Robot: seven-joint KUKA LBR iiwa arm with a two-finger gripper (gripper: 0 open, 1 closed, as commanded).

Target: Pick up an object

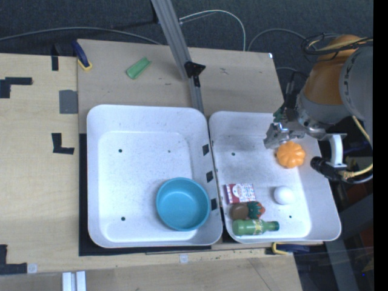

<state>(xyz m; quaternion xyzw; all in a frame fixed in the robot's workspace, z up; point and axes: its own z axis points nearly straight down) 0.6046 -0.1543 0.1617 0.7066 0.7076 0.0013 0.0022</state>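
In the right bin (242, 132) lie an orange pumpkin-shaped toy (290, 154), a white egg-like ball (283, 194), a small red and white carton (240, 193), a brown and red toy (247, 210) and a green bottle (256, 227) on its side. My gripper (276, 136) hangs over the bin's upper right part, just up and left of the orange toy. Whether it touches that toy I cannot make out. A blue bowl (182, 203) sits at the lower right of the left bin (121, 162).
A grey metal pole (176, 38) slants across the bench behind the bins. A green block (137, 68) and a blue and yellow clip (81, 55) lie on the wooden board behind the left bin. Cables run behind the arm.
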